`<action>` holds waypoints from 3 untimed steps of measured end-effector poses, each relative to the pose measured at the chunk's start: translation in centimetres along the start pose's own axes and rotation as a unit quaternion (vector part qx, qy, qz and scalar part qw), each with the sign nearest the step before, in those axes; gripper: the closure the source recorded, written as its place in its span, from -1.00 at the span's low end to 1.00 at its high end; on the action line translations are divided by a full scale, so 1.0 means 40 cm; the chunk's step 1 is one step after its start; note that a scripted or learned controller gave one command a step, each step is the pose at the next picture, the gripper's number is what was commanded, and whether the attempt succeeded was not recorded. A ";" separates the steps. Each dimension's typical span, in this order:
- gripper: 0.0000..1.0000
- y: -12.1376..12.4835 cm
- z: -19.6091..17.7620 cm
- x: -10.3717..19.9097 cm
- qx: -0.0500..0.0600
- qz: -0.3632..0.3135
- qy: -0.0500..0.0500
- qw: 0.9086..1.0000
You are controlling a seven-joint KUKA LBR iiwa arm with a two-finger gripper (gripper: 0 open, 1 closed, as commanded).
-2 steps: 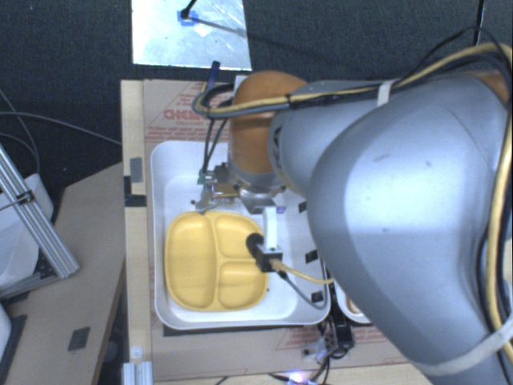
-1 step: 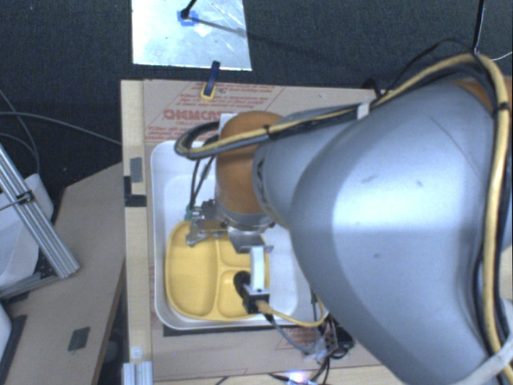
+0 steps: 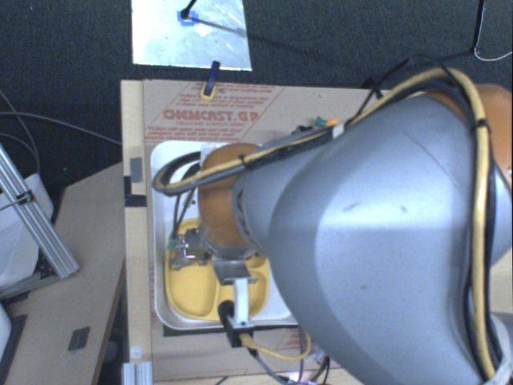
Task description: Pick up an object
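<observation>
Looking down on the bench, I see the grey arm (image 3: 385,215) filling most of the right side, its orange band (image 3: 220,195) sitting over the near white bin (image 3: 160,167). One yellow object (image 3: 196,291) lies in that bin, low against the front wall, spreading broad and flat across the bin floor. It looks a little longer from side to side than front to back, but the wrist covers its upper part, so I cannot give its true outline or which way it points. The gripper (image 3: 188,251) hangs right at the object's upper left edge, over or touching it; I cannot tell which, and I cannot tell how the jaws stand from this angle. I count one yellow object, one bin in sight, and one brown cardboard sheet (image 3: 232,107) behind the bin.
</observation>
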State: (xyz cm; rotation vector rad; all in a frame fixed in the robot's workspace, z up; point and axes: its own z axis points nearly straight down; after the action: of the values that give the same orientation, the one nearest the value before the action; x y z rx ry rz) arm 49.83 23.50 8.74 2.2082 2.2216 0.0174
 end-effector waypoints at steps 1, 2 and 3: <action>-1.00 -0.018 -0.004 -0.299 0.000 0.005 0.004 1.000; -1.00 0.185 0.006 -0.064 0.005 -0.002 -0.001 1.000; 1.00 0.189 -0.026 -0.082 0.002 0.001 -0.003 1.000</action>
State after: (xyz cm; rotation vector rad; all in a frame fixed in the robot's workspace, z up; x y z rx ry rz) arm 57.39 20.28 9.90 2.2086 2.2194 0.0053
